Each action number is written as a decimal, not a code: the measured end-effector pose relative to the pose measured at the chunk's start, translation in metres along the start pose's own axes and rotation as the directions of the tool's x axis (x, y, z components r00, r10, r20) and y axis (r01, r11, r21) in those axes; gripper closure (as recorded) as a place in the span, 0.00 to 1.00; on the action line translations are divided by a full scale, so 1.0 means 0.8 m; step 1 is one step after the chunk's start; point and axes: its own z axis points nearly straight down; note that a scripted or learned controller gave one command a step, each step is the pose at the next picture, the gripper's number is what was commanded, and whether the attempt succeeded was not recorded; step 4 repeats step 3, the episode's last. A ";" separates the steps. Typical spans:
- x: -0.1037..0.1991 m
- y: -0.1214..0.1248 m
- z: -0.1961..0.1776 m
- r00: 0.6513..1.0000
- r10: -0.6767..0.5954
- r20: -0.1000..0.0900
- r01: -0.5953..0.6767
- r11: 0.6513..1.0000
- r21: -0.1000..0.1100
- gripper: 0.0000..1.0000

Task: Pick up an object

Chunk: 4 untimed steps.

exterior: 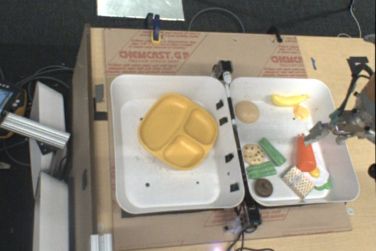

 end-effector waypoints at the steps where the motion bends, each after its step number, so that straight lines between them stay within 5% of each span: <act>1: 0.008 0.024 0.172 1.000 0.001 0.001 -0.001 1.000 -0.007 0.00; 2: 0.008 0.023 0.162 1.000 0.002 0.000 -0.002 1.000 -0.003 1.00; 3: 0.119 0.104 0.057 1.000 -0.012 -0.003 0.012 1.000 -0.013 1.00; 4: 0.119 0.104 0.057 1.000 -0.012 -0.003 0.012 1.000 -0.013 1.00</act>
